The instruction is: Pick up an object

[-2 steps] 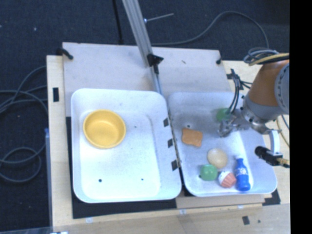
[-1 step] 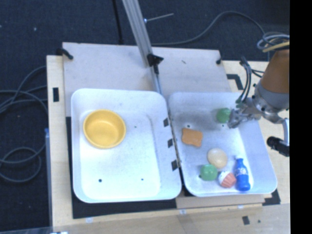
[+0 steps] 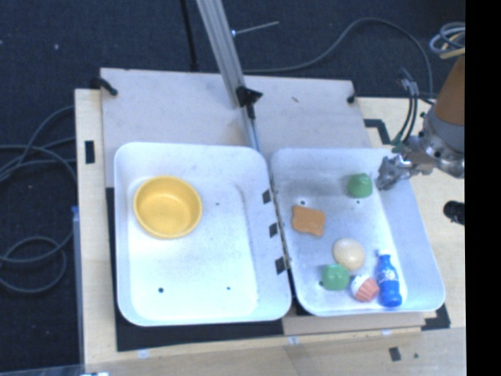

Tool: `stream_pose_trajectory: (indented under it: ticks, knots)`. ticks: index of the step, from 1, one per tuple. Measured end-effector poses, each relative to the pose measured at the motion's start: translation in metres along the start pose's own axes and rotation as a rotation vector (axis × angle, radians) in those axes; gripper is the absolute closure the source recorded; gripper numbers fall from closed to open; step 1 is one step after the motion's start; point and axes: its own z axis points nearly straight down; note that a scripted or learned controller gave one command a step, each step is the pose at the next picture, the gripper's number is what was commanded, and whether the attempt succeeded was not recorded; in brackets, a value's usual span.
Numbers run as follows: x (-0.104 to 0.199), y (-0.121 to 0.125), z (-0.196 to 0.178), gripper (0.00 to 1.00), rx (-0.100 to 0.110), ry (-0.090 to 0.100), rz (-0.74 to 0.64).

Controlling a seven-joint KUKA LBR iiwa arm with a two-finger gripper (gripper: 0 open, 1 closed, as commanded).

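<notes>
Bowl (image 3: 167, 207), yellow and upright, sat alone in the left bin (image 3: 196, 296), toward its left side and well apart from everything else. Between the bins ran a thin divider edge, and a metal post (image 3: 221, 41) rose from behind it toward the top of the view.

In the right bin (image 3: 313, 167) lay the likely targets. An orange-brown block (image 3: 308, 221) rested near the bin's left-centre. Below it, a cluster crowded the lower part: a cream egg (image 3: 349, 252), a green piece (image 3: 335, 277) just beside it, a small red-and-white item (image 3: 364, 289) and a blue bottle (image 3: 387, 280) touching or nearly touching that item. Farther up, a green ball (image 3: 360, 185) sat by itself near the bin's right wall.

At the right edge, the gripper (image 3: 389, 172) hung over the bin's upper right rim, just beside the green ball. Nothing could be seen between its tips, but it was too small and blurred to tell whether it was spread or closed.

By this showing the task was barely begun: every object rested on a bin floor and none was lifted. The ball, being nearest and unobstructed, looked the probable choice. Reaching, closing and lifting all seemed left to do.
</notes>
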Motion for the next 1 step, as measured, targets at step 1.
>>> stream_pose_trajectory:
  ticks: [1]
  knots:
    - [-0.0001,0.0013,-0.0508,1.00,0.000,0.000,0.000]
